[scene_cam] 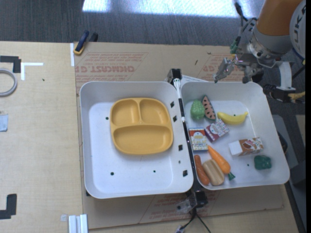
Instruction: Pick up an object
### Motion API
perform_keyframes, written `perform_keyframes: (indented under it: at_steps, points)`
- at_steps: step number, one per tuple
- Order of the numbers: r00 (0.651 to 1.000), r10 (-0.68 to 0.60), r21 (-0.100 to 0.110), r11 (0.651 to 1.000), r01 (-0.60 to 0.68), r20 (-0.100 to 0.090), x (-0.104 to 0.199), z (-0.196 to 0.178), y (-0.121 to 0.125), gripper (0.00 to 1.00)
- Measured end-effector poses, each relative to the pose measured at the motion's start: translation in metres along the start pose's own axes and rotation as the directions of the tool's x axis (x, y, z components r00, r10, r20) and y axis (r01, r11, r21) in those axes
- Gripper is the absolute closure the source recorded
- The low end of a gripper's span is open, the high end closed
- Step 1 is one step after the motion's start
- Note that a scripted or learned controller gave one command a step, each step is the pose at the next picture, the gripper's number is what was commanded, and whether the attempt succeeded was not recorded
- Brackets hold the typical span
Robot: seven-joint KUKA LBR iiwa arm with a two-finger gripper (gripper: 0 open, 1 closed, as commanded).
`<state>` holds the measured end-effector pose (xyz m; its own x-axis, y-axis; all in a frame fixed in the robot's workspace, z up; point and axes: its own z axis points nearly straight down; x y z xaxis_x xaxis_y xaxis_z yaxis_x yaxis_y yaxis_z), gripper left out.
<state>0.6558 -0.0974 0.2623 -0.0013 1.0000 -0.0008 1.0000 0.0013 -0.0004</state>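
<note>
The right bin (272,130) holds several toy foods: a green vegetable (197,109), a watermelon slice (209,108), a banana (233,117), a small packet (217,130), a red and white box (198,140), a carrot (218,160), a hot dog (210,172), a carton (246,146) and a dark green piece (263,162). My gripper (237,74) hangs above the bin's far rim, behind the banana. It is open, with nothing between its fingers.
The left bin (97,169) holds a yellow divided plate (141,125). Both bins rest on cardboard (112,64). A blue and yellow tool (81,42) lies at the cardboard's far left corner. A cable (286,92) hangs beside the right bin.
</note>
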Motion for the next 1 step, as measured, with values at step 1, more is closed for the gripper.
perform_keyframes:
  at_steps: [1]
  points:
    - [0.997,0.079,0.001,0.997,-0.079,0.0,-0.0282,0.1111,-0.0756,0.0]
